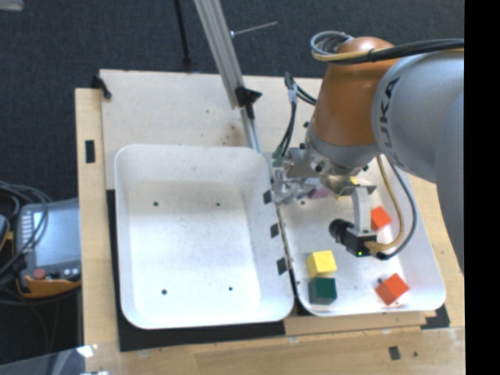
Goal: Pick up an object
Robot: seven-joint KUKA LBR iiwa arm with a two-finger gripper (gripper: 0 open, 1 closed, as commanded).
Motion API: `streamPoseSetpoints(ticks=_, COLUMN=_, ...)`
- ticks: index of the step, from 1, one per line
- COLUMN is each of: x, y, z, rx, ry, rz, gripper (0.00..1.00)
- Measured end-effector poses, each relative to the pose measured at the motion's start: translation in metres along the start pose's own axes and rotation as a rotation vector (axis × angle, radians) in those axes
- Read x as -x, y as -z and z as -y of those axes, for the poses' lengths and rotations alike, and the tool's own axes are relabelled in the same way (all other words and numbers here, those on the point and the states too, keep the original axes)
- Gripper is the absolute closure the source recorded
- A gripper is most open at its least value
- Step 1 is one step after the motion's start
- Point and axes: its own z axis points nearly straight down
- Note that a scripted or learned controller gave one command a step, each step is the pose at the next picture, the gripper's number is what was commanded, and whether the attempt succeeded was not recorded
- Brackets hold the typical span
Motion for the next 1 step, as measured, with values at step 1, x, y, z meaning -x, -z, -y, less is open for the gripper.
streamPoseSetpoints(ticks=1, x=-0.0544, y=0.0076, z=0.0155, rx=-0.001, ry=0.001, rz=0.0, gripper=1.0)
